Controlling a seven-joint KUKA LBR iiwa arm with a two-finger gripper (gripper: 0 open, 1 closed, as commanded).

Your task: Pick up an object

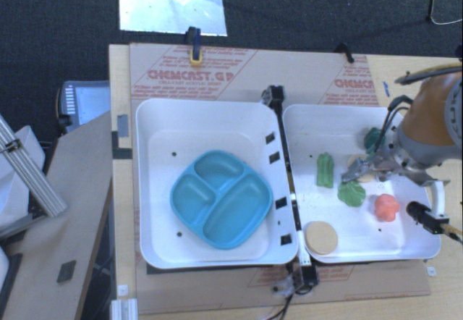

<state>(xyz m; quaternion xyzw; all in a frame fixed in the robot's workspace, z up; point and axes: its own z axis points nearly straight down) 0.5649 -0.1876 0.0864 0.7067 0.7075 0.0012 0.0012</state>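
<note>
Reaching in from the right, the gripper [359, 170] sits low over the right bin [347, 250], just above a green toy [352, 194]. Its state cannot be told. A blue tray [221, 199] occupies the left bin [155, 239].

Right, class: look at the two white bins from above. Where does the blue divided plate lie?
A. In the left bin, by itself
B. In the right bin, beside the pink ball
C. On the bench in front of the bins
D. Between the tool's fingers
A: the blue divided plate lies flat in the left bin, while the pink ball and the green items sit in the right bin.
</note>
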